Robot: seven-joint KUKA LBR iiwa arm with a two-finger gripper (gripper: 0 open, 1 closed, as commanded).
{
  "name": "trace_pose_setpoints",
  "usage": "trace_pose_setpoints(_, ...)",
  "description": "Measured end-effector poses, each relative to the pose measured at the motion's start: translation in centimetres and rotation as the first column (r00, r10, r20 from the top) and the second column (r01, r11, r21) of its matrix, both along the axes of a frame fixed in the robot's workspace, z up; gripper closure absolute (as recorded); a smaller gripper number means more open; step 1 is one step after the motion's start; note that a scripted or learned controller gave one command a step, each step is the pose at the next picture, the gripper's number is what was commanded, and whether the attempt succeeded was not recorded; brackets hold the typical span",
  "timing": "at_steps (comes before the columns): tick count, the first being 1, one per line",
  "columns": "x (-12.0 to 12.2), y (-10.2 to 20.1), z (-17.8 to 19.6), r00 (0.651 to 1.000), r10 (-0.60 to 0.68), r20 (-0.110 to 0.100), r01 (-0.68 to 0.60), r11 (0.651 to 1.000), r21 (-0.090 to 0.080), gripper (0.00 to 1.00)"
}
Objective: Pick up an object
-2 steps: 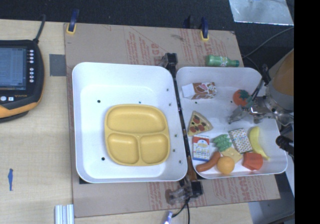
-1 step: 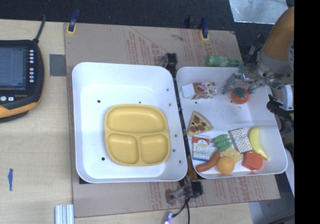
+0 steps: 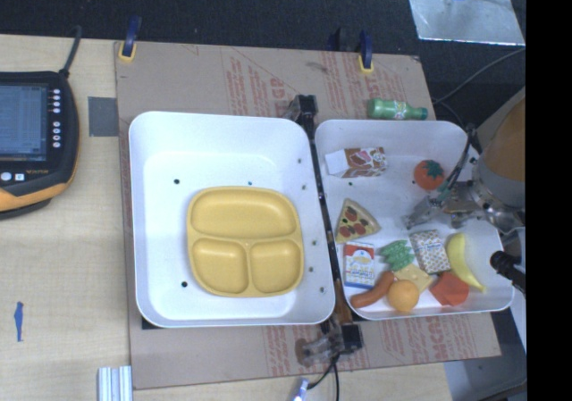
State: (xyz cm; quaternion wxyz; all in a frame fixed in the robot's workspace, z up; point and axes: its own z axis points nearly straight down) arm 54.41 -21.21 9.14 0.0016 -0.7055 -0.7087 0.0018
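The right white bin [image 3: 393,129] holds several toy foods: a pizza slice [image 3: 355,220], a small carton [image 3: 356,161], a tomato [image 3: 428,174], a red and white box [image 3: 359,265], a green vegetable [image 3: 396,254], a checked packet [image 3: 431,252], a banana [image 3: 463,260], an orange [image 3: 403,296], a carrot [image 3: 371,291] and a red pepper [image 3: 450,289]. My gripper [image 3: 429,210] reaches in from the right, low over the bin's middle. It sits between the tomato and the checked packet, just above the packet. Nothing is visibly held.
The left white bin [image 3: 156,212] carries a yellow divided tray [image 3: 243,240]. A green bottle [image 3: 396,109] lies outside the right bin at its far edge. A control pendant [image 3: 31,145] rests on the bench at far left. Clamps hold the cardboard sheet at the back.
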Motion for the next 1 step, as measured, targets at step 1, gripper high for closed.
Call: trace_pose_setpoints(1, 7.25, 0.06, 2.64, 1.0, -0.001, 0.004, 0.001, 1.0, 0.0, 0.0)
